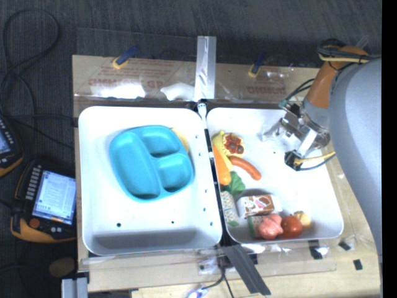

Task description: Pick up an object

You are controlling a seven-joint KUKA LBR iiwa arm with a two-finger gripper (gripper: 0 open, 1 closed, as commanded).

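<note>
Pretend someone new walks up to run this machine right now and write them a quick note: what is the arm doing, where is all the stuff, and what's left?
End effector: over the upper right part of the right bin, above bare floor; nothing seen between its fingers.
Things: toy food sits along the right bin's left and lower sides: a hot dog, an orange carrot, a small brown box, a pink piece and a red tomato. The left bin holds a blue divided tray.
Done: no object picked up yet.
Left: move to an item, grip it, lift.
</note>
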